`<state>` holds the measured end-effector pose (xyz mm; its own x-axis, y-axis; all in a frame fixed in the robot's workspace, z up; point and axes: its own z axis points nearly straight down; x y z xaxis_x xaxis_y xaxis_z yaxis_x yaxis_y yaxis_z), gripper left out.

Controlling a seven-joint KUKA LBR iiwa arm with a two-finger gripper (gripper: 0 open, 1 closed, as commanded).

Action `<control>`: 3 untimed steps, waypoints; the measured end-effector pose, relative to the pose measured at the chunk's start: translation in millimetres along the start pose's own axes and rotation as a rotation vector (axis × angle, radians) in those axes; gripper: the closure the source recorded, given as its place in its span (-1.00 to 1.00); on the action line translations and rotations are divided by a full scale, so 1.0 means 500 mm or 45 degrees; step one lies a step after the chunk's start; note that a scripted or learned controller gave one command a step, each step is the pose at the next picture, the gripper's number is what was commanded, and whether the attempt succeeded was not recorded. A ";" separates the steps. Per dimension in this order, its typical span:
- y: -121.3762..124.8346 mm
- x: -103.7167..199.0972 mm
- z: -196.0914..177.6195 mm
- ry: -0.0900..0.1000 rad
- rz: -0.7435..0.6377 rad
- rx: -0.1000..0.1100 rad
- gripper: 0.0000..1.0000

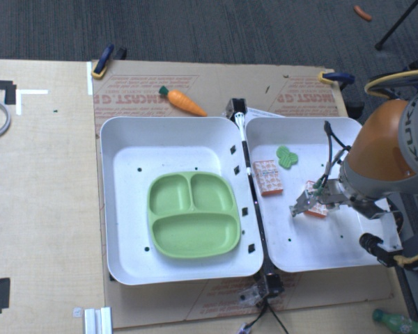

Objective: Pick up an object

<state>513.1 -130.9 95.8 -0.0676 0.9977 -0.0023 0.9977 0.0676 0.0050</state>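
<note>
In the right bin (348, 252), my gripper (304, 207) is down low near the middle of the floor. A small red and white object (315, 199) lies right against it, partly hidden by the wrist. Whether the gripper holds this object is unclear. To the left lies a red and white carton (267, 177). A small green piece (287, 157) sits behind the carton, toward the bin's back.
The left bin (118, 207) holds a green divided plate (193, 214). An orange carrot (183, 101) lies on the cardboard behind the bins. The grey arm with its orange band (383, 148) hangs over the right bin's right side.
</note>
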 end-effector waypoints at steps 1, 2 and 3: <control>0.004 -0.002 -0.021 -0.003 0.002 -0.007 1.00; 0.004 -0.002 -0.021 -0.003 0.001 -0.007 -1.00; 0.006 -0.003 -0.040 -0.004 0.004 -0.008 1.00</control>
<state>515.9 -132.2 115.9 -0.0647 0.9979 -0.0054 0.9978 0.0647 0.0116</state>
